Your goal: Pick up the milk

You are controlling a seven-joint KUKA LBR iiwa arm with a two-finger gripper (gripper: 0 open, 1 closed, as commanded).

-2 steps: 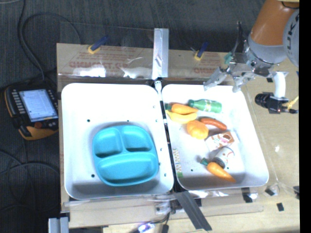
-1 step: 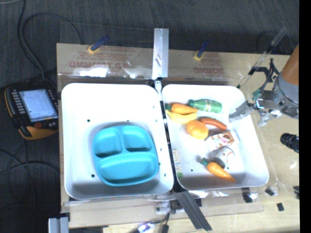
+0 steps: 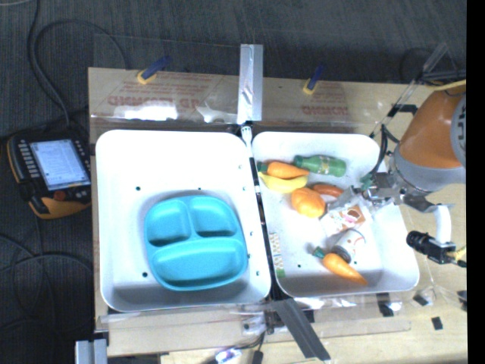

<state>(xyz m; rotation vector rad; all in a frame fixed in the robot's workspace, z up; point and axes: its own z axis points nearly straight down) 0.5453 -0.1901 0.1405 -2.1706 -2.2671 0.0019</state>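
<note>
Two white bins sit side by side on the counter; the right bin (image 3: 394, 271) is the landmark. The milk (image 3: 345, 218), a small carton, lies near its centre, just beside an orange fruit (image 3: 307, 202). The gripper (image 3: 362, 192) hangs over the carton's upper edge; I cannot tell whether its jaws are apart or together. A carrot (image 3: 341, 265) lies nearer the front wall, a green bottle (image 3: 320, 164) by the back wall.

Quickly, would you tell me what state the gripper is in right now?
Gripper: down in the right bin, right beside the milk; open or closed cannot be told from this view.
</note>
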